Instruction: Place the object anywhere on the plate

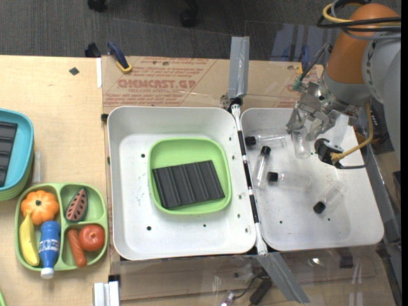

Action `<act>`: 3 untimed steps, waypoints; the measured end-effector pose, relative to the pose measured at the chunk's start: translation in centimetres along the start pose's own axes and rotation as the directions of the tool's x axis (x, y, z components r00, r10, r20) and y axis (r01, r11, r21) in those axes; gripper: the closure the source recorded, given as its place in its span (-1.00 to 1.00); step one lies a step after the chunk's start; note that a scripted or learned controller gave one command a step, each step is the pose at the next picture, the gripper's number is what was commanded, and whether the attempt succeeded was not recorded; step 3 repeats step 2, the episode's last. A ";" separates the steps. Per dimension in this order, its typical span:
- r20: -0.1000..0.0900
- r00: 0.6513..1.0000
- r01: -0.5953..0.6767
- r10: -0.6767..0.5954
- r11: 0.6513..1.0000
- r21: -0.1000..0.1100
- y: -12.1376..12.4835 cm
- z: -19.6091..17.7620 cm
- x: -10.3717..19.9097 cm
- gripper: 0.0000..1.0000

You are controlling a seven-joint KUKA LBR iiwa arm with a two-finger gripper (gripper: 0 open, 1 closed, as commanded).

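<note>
1. Several clear plastic tubes with black caps lie loose in the right bin (pixel 357 231): one upright-looking tube (pixel 261 164) near the bin's left wall, a small capped one (pixel 272 177) just beside it, another tube (pixel 326 197) toward the bin's right side, and one (pixel 268 138) near the back left corner.
2. The gripper (pixel 305 127) hangs over the back of the right bin, above a clear tube (pixel 299 144); whether its fingers are spread or closed cannot be told.
3. The green plate (pixel 220 150) sits in the middle of the left bin (pixel 127 222) and bears a dark ribbed mat (pixel 188 183).
4. A raised double wall (pixel 245 171) between the bins separates the tubes from the plate.
5. On the bench, left of the bins, a green divided tray (pixel 95 196) holds toy food, and a blue tray (pixel 22 152) lies behind it.
</note>
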State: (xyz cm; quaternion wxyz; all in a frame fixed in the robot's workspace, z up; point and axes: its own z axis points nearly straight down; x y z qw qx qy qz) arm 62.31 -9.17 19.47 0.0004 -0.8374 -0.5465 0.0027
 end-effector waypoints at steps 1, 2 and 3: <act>0.000 1.000 0.000 0.000 1.000 0.000 0.0 0.0 0.0 -1.00; -0.002 0.987 -0.159 0.159 0.987 0.001 -5.6 1.3 -6.9 -1.00; -0.002 0.987 -0.159 0.159 0.987 0.001 -5.6 1.3 -6.9 -1.00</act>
